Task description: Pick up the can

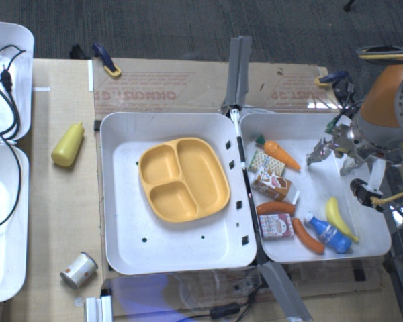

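1. The can point(78, 269) is seen lying on its side on the tabletop point(67, 213), near the front edge, just outside the left bin's point(117, 247) front left corner. It is silver with a small red mark on it.
2. In the right bin point(373, 247), near the front, a blue bottle point(329, 235) is seen lying beside a banana point(338, 218), and an orange sausage shape point(307, 237) is lying just left of the bottle.
3. A small red and white box point(276, 227) is seen next to a red sausage point(275, 208), by the wall between the two bins.
4. A yellow plate point(183, 178) with three parts is seen lying in the middle of the left bin.
5. A brown carton point(274, 187) and a small green and white packet point(265, 164) are seen further back in the right bin, with a carrot point(281, 153) lying behind them.
6. The gripper point(336, 154) is seen hanging over the right bin's back right part, well apart from the can. The fingers point(317, 155) are seen spread wide, and nothing is being held between them.
7. A yellow bottle point(68, 145) is seen lying on the tabletop to the left of the left bin.
8. A blue and yellow clamp point(106, 60) is seen at the far edge of the tabletop.
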You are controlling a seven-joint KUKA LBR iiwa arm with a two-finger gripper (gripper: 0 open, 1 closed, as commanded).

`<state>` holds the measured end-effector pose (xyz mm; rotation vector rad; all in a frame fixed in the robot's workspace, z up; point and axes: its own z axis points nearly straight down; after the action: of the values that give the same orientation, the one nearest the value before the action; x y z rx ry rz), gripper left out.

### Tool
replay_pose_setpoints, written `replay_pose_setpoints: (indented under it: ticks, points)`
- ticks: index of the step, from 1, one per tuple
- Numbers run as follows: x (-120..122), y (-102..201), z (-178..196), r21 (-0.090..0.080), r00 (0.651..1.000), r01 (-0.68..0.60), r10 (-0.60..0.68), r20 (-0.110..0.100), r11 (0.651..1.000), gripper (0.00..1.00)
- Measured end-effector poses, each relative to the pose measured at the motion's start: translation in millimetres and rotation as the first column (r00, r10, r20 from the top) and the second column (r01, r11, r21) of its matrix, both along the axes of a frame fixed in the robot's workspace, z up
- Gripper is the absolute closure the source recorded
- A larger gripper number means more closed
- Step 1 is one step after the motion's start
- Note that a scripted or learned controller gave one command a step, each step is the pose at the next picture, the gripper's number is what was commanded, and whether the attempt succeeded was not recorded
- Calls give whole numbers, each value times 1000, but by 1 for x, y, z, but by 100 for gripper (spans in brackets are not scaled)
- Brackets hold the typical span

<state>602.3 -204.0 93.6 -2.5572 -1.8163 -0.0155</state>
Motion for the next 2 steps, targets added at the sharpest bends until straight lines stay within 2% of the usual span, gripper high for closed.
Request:
replay_pose_setpoints:
  ticks: [1, 2]
  points:
    - [-9, 1, 0, 2, 998, 57, -57, -3, 998, 0]
    - [15, 2, -4, 4, 986, 167, -167, -17, 986, 0]
